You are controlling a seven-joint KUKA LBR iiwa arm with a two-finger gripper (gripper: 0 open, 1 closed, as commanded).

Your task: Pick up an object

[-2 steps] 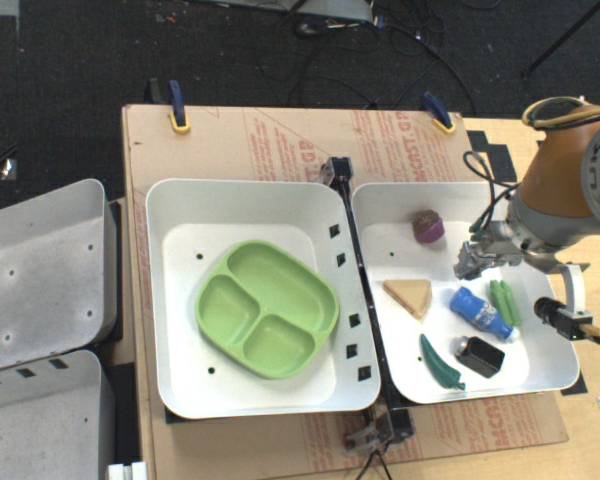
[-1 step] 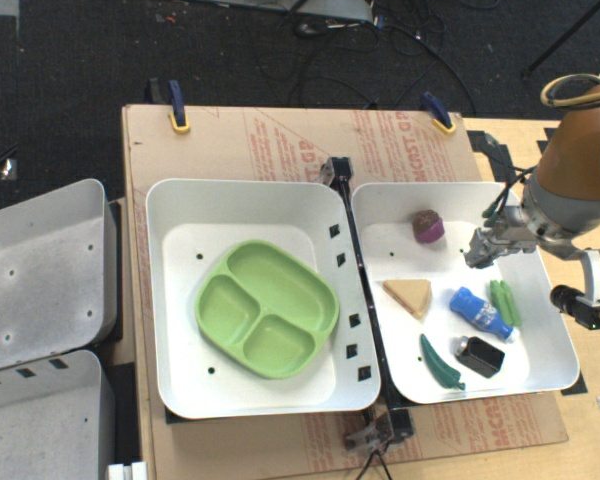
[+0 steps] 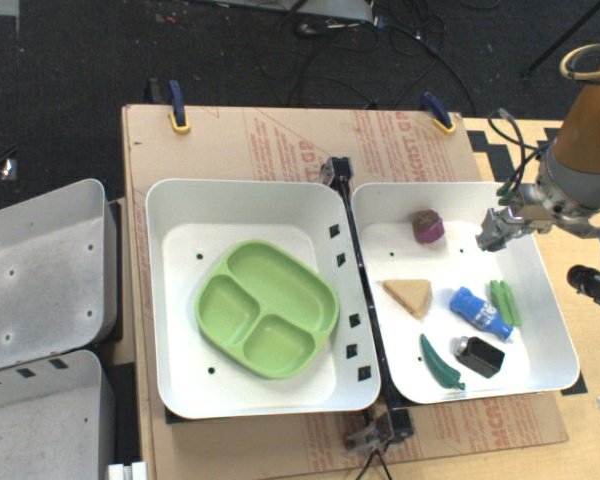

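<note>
The right bin (image 3: 550, 368) holds several small objects: a purple ball-like piece (image 3: 427, 226), a tan wedge (image 3: 409, 296), a blue bottle (image 3: 480, 313), a green pod (image 3: 504, 302), a dark green pepper (image 3: 439, 361) and a black block (image 3: 480, 356). My gripper (image 3: 496, 230) hangs over the bin's upper right part, to the right of the purple piece and apart from it. Nothing shows between its fingers.
The left bin (image 3: 170, 268) carries a green divided plate (image 3: 267, 309). A black divider (image 3: 358, 278) runs between the bins. Two white lids (image 3: 40, 268) lie left of the bench. Clamps (image 3: 178, 108) sit on the board's far edge.
</note>
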